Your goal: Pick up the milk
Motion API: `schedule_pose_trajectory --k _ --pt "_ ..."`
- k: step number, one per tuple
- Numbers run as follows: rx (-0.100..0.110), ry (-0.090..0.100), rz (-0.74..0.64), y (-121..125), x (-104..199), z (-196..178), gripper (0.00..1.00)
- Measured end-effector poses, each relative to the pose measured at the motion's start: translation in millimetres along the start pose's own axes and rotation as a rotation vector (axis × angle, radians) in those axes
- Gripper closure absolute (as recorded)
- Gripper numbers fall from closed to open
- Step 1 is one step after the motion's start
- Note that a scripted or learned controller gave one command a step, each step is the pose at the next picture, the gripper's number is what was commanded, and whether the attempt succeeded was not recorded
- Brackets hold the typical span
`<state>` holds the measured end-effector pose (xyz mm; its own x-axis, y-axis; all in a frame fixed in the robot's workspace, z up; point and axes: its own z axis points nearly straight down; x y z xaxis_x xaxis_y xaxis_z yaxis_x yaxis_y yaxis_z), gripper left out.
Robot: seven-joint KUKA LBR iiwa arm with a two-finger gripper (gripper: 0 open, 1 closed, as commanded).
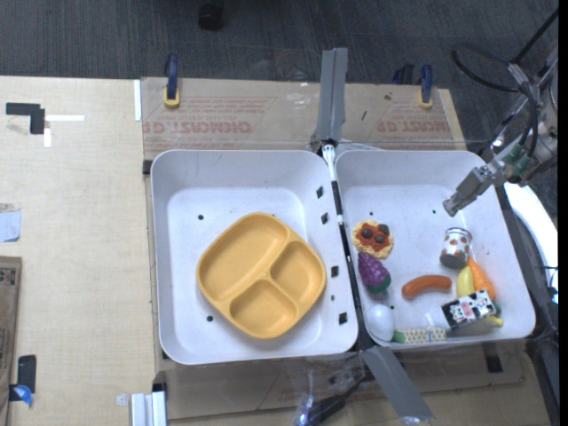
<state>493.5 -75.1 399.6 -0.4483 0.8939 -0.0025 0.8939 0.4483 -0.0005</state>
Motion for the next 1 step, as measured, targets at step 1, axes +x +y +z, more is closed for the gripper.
schedule_pose_trajectory --k 1 --pt "0.004 0.004 -0.071 18.5 75.6 209.2 0.0"
